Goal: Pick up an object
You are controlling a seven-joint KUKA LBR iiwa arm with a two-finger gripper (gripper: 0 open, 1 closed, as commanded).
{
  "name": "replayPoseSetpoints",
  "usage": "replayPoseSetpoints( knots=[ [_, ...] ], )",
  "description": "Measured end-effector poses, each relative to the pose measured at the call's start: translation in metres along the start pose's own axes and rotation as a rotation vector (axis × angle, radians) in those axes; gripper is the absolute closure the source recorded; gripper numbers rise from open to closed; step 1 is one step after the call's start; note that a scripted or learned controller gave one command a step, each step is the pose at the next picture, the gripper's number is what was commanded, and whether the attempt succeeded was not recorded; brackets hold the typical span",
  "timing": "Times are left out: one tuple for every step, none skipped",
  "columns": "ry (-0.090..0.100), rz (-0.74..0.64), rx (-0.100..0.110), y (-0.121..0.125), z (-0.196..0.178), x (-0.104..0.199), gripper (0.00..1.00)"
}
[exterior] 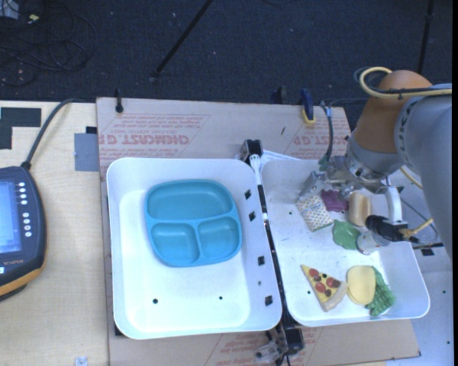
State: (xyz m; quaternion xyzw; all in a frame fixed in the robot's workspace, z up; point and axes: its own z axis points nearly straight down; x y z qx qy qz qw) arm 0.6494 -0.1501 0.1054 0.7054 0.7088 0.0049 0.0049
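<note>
Bins number two, white and shallow, set side by side on a cardboard-covered bench seen from above. One blue divided plate (192, 222) with three compartments lies in the left bin (137, 296). Several small items are gathered in the right bin (412, 300): one pizza slice toy (324, 284) near the front edge, one round yellow piece (360, 284) just beside it on the right, one green leafy piece (382, 296) touching the yellow one, one green lump (346, 234) further back, one speckled grey-white packet (315, 211), one small purple item (335, 200) and one tan cylinder-like item (358, 207). One grey arm with an orange band (382, 120) is seen reaching in from the right, with its gripper (332, 183) lowered over the back of the right bin. The speckled packet lies just below and in front of the gripper, with the purple item close against the gripper's underside; whether either is touched cannot be told. The spread of the gripper's jaws cannot be told, since they are hidden by the wrist and cables. One handheld control tablet (8, 227) with a lit screen rests on the wooden table at the far left.
</note>
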Motion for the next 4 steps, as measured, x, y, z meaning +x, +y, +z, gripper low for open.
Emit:
replayPoseSetpoints(
  knots=[
    [0.0, 0.0, 0.001, 0.0, -0.01, -0.001, 1.0],
    [0.0, -0.001, 0.002, 0.0, -0.01, 0.0, 0.0],
    [0.001, 0.005, 0.0, -0.008, 0.011, 0.003, 0.0],
    [-0.004, 0.007, 0.007, -0.003, -0.061, -0.047, 0.0]
  ],
)
